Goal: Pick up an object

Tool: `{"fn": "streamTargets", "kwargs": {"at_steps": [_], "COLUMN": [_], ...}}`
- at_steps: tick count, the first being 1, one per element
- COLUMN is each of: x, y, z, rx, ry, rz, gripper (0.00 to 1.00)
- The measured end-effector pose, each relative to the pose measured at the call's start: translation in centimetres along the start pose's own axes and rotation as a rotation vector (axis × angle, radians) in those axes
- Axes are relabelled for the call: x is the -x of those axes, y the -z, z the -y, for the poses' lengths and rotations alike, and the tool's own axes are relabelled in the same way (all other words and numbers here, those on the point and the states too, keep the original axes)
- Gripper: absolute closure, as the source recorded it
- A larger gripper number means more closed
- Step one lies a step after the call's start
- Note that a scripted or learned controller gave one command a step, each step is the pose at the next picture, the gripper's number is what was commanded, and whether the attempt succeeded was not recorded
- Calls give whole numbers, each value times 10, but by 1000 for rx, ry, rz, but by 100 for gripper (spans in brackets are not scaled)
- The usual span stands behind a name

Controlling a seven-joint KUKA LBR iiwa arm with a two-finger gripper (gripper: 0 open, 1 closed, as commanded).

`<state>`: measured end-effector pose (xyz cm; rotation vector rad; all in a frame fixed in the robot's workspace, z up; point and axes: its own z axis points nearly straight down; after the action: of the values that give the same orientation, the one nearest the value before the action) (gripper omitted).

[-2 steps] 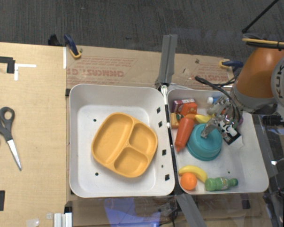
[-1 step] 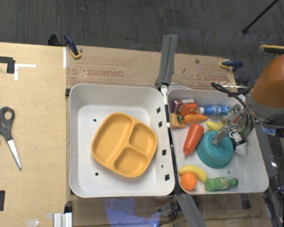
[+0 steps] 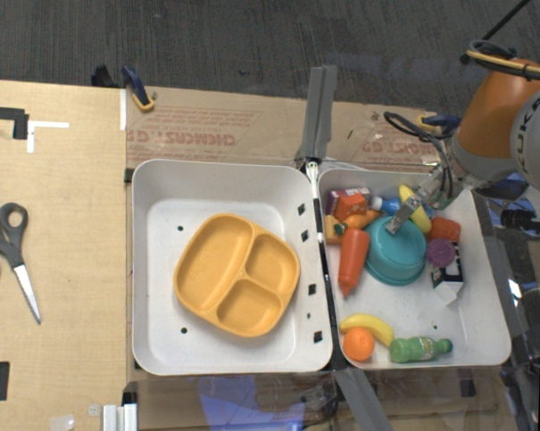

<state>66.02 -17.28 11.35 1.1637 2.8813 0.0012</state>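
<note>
My left bin (image 3: 151, 276) holds only the yellow divided plate (image 3: 238, 274). In the right bin (image 3: 490, 300), carrot (image 3: 352, 257), banana (image 3: 369, 326), orange (image 3: 358, 345) and green bottle (image 3: 418, 349) crowd together. My pincer (image 3: 402, 218) hangs over the teal bowl (image 3: 396, 253); I cannot tell its opening. It may glance off the rim.
</note>
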Motion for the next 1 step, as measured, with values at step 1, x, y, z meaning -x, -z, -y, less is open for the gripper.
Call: {"fn": "streamTargets", "kwargs": {"at_steps": [1], "x": [-35], "y": [2], "z": [-35], "rx": [-6], "ry": [-53], "rz": [14], "gripper": [0]}}
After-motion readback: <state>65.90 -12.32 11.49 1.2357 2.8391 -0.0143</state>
